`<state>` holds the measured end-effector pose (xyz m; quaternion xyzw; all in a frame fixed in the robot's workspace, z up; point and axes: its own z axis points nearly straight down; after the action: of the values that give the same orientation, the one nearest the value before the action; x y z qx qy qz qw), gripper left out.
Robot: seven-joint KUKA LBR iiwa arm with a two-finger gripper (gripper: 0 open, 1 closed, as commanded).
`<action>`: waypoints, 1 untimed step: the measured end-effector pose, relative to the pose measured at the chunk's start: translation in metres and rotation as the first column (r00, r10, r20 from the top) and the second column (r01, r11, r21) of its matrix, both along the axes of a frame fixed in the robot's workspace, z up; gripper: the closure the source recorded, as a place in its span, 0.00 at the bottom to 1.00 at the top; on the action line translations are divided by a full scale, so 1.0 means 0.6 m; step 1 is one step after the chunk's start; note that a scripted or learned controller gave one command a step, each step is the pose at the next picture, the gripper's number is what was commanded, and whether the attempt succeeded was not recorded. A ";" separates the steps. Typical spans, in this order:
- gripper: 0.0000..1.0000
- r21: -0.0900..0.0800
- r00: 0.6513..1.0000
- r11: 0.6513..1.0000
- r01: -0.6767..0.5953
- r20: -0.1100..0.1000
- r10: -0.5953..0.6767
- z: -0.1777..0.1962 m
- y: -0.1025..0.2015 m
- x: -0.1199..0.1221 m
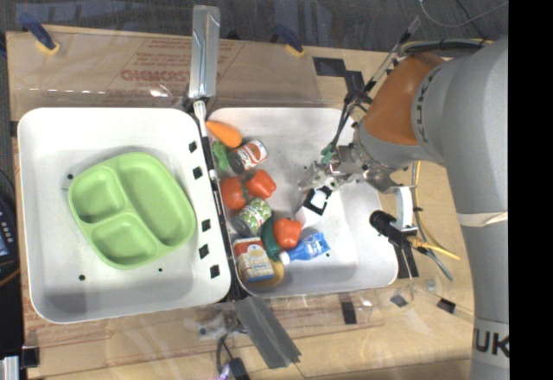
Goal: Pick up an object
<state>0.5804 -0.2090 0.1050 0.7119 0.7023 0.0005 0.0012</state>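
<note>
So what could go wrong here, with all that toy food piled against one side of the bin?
The gripper hangs over bare floor of the right bin, apart from the pile, so closing there would likely grab nothing. The carrot, cans and peppers lie packed against the divider wall, leaving fingers little room. The green divided plate sits in the left bin, out of the way.

A green divided plate (131, 209) with three compartments lies in the left white bin (52, 283). The wooden desk (432, 288) carries both bins under clear plastic sheeting, and a metal divider bar (204, 50) rises at the far side between them.
</note>
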 end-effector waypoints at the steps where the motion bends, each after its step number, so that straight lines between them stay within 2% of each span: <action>1: 1.00 -0.001 0.995 0.995 -0.100 0.003 0.100 -0.016 0.046 -0.051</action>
<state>0.5498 -0.1815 0.0954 0.6760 0.7369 0.0010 0.0026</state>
